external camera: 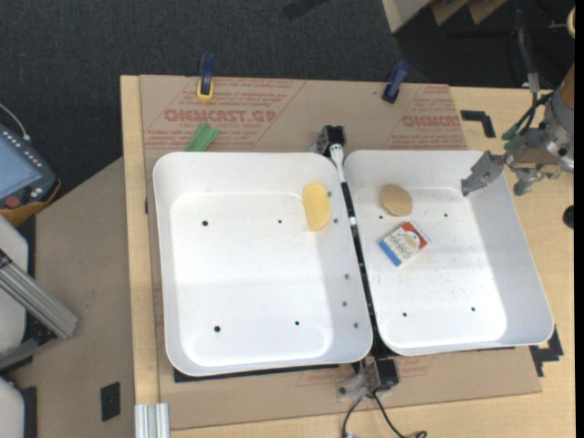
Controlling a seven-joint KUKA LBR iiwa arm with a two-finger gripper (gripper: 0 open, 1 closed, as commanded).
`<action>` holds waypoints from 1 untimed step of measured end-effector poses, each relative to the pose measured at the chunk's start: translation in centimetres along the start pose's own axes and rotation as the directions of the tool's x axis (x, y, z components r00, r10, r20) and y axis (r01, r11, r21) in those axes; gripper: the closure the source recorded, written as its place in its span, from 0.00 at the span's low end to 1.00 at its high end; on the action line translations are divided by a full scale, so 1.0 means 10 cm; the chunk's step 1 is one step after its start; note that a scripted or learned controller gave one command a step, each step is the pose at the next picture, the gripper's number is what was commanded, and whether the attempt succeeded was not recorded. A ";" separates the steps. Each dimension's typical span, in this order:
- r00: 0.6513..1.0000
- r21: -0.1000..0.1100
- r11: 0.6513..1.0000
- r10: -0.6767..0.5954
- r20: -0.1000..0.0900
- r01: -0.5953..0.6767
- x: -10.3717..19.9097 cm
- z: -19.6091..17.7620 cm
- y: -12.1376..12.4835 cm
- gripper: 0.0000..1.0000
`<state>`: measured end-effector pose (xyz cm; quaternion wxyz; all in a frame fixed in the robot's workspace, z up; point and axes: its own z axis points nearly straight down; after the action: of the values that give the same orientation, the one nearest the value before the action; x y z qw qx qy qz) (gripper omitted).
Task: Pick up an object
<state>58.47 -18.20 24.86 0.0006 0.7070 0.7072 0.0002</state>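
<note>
Here, one moment, seen from above at a slant.
Bench (274,108): brown board, red print at the far edge, two white bins side by side on it.
Left bin (182,272): holds a yellow piece (317,207) at its far right, just beside the wall next to the divide.
Right bin (511,272): holds a tan disc (396,200) in the far left part and a card pack (403,244), blue, white and red, lying tilted just near of the disc; the two are close but apart.
Gripper (500,175): over the far right edge of the right bin, well right of the disc and pack.
Fingers (480,173): spread apart, nothing between them.
Clamps: a blue and yellow one (206,78) far left, a blue one (396,80) far middle.
Green tape (202,138): on the board, just beyond the left bin's far left corner.
</note>
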 end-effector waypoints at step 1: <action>1.000 -0.017 1.000 -0.003 0.006 0.003 -0.10 -1.23 0.42 0.00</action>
<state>62.66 -19.20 37.20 0.0087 0.7060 0.7082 0.0039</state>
